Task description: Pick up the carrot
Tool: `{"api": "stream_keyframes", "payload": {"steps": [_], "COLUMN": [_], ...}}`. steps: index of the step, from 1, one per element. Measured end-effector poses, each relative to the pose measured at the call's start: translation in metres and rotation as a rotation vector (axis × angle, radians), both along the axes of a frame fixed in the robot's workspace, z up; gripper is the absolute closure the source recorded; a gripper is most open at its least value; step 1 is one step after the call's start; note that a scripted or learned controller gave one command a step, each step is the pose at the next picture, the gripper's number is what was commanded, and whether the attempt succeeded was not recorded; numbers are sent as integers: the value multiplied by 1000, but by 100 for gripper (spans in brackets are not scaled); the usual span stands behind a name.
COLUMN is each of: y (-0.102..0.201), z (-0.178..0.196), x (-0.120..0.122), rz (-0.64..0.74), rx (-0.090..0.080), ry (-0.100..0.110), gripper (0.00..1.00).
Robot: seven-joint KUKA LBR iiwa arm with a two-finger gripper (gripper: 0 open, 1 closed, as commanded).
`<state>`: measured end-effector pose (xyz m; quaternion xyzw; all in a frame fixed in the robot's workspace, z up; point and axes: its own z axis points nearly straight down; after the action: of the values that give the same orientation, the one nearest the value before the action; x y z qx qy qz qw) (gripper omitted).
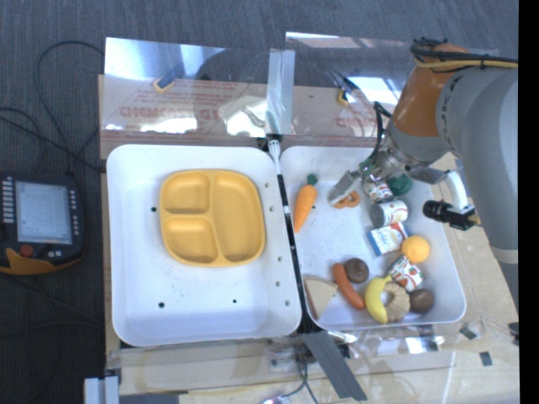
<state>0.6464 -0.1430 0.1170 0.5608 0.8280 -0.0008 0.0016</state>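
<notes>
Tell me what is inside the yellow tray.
The tray has three compartments, and nothing lies in any of them. The bin floor beneath it is covered, so it cannot be seen.

The white bins point(202, 322) and yellow tray point(210, 217) look like smooth plastic, the carrot point(303, 206) matt orange.

Dark grey carpet point(168, 7) covers the floor around a pale wooden bench point(493, 310). A handheld control pendant point(40, 221) lies on the carpet at left, its black cable point(59, 82) looping far.
</notes>
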Motion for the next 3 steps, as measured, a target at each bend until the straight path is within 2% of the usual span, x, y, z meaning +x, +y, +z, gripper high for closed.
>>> {"api": "stream_keyframes", "payload": {"steps": [1, 2, 3], "y": [27, 31, 38], "z": [-23, -22, -28], "x": [-10, -10, 8], "rz": [-208, -339, -332], "rx": [-6, -7, -5], "ry": [-18, -17, -7], "gripper": [0, 0, 0]}}
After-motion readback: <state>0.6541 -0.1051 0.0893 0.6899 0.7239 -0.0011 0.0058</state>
